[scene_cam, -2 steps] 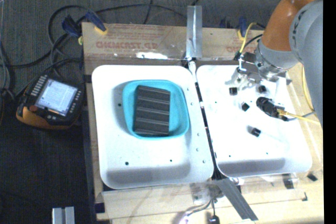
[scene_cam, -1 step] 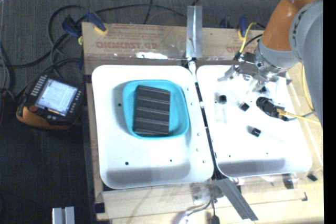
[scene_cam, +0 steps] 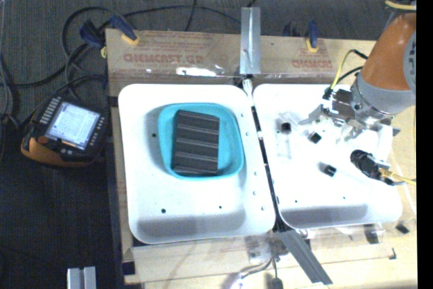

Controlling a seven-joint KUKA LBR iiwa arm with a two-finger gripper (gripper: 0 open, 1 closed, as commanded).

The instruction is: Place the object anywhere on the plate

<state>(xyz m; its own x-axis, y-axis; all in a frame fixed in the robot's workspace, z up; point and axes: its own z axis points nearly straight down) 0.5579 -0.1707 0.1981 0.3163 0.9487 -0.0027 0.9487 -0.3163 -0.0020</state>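
Two white bins [scene_cam: 203, 213] sit side by side on a tabletop [scene_cam: 169, 56]; a handheld control pendant [scene_cam: 64, 130] (screen lit) lies on dark carpet [scene_cam: 54, 227], far from the fingers.

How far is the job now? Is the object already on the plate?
It looks done: the dark ridged rectangular block lies flat on the turquoise plate in the left white bin. Nothing seems in hand; the gripper is over the right white bin. Nothing visible is left.

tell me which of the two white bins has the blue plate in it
The left shallow white bin holds the light blue plate, with a dark grey ribbed block lying on it. The right shallow white bin has the arm's two-finger gripper over it instead.
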